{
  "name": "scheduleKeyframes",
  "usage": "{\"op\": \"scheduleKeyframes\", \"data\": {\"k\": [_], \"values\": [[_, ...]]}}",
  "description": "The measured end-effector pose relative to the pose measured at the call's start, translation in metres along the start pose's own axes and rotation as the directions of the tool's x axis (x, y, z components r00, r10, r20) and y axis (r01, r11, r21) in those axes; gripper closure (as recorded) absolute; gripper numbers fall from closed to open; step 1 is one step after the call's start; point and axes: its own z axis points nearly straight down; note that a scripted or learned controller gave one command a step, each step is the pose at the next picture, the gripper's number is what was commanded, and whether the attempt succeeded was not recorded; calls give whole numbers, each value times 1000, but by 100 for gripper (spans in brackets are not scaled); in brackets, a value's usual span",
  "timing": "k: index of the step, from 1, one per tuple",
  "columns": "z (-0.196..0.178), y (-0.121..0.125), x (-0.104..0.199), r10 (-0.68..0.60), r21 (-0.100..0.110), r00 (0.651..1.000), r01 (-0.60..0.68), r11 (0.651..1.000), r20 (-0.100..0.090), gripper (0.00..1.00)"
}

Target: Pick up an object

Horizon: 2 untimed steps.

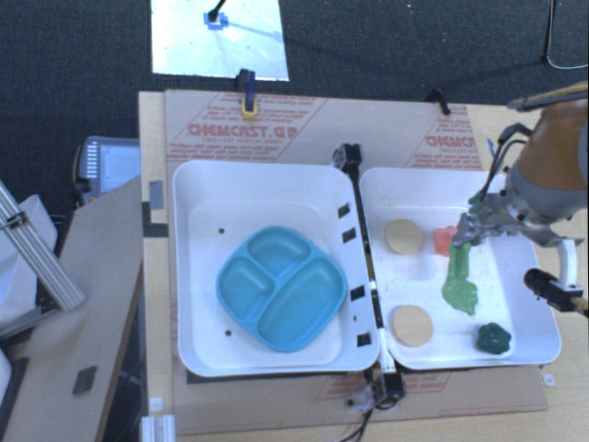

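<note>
Nearest the camera, along the front edge of the right bin (548,339), sit a tan disc (412,324) toward the front-left corner and a dark green lump (493,338) toward the front-right corner, well apart from each other. Between them and a little farther back hangs a light green floppy piece (458,276), long and narrow, widening at its lower end, which rests on or just above the bin floor. Its upper end runs up into the gripper (467,229), whose tip seems to pinch that end, though the fingers themselves are too small and dark to make out clearly. A small pink-red object (444,240) lies just beside the gripper on its left, and a second tan disc (403,237) lies near the bin's back-left corner. Grey arm links with the orange band (557,136) come in over the right bin's back-right corner.

Filling much of the left bin (193,265), a blue divided plate (281,287) with three compartments lies flat, shifted toward that bin's front-right corner.
</note>
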Motion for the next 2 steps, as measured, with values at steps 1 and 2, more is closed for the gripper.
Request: {"op": "scheduleKeyframes", "data": {"k": [1,2], "values": [[-48,-3,-7,1,1,1000,-1,1000,0,100],[-91,-2,-7,-1,1,1000,1,1000,-1,100]]}}
